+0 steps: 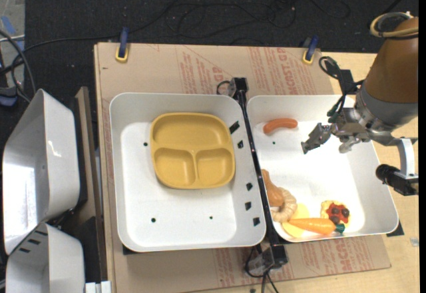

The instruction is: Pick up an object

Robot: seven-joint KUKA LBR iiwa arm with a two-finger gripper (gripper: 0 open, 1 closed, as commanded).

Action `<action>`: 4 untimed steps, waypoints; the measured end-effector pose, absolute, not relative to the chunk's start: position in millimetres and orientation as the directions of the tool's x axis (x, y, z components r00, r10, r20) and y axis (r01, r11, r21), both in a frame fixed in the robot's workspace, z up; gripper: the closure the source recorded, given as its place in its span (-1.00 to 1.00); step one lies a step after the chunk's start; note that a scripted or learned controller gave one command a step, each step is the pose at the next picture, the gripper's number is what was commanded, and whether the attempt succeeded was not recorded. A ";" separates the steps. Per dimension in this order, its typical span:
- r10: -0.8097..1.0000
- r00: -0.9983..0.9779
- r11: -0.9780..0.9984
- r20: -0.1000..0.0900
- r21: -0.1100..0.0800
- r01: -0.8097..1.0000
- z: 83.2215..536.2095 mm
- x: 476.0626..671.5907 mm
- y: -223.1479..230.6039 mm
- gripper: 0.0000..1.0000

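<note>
Since the task names no single object, the toy sausage looks the likeliest pick, being the piece closest to the tool.

Table (180,68): a brown board with red print, clamped at its far edge, carrying both bins.

Left bin (133,218): shallow, white, smooth plastic with rounded corners.

Right bin (373,172): the same make, touching the left bin along a black divider; all the toy food lies in it.

Arm (393,78): grey with an orange band, reaching in from the right over the right bin's far right part.

Divided plate (193,150): mustard-yellow, matte, a rounded square with three compartments, lying flat in the left bin.

Tool (316,138): dark metal, hanging above the right bin's floor; whether its fingers are spread or pressed together I cannot tell, and nothing shows between them.

Toy carrot (311,224): orange, tapered, smooth, at the near edge of the right bin, well apart from the tool.

Toy sausage (280,126): reddish-orange, glossy, slightly curved, lying alone in the far left part of the right bin.

Key relation: the toy sausage lies just left of the tool and slightly farther back, its long axis running left to right, so a short move left and down would probably bring the tool across its narrow width.
</note>
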State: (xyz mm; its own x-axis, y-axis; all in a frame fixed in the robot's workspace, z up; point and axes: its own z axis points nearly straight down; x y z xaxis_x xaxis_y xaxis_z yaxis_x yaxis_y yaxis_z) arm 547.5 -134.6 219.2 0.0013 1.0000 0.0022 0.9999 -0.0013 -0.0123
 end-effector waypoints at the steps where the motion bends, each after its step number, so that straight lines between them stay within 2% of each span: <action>1: 1.000 -0.001 0.001 0.000 -0.001 1.000 225.2 550.2 -134.4 -1.00; 2: 1.000 0.001 -0.001 0.001 -0.004 1.000 182.1 549.9 -134.3 -1.00; 3: 1.000 0.001 -0.001 0.001 -0.006 1.000 120.5 555.7 -132.2 -1.00; 4: 1.000 0.001 -0.001 0.001 -0.004 1.000 90.2 555.0 -131.5 -1.00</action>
